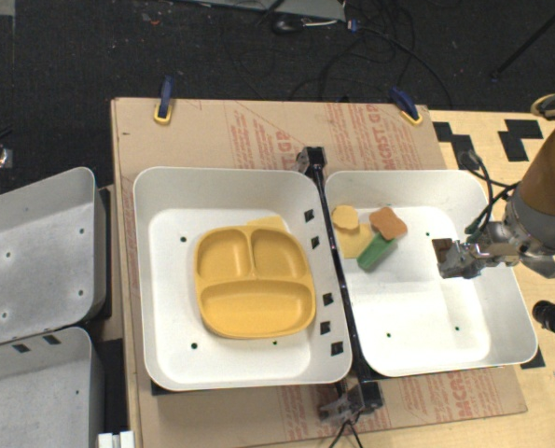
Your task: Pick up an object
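In the right bin three small objects lie bunched near the left wall: a pale yellow piece, an orange-brown block and a green block. My gripper hangs over the right half of that bin, well to the right of the green block and apart from it. It points left, and nothing shows between its fingers. The arm comes in from the right edge.
The left bin holds a yellow divided plate with a pale yellow sheet under its far edge. A black divider runs between the bins. Two white lids lie off the bench at left.
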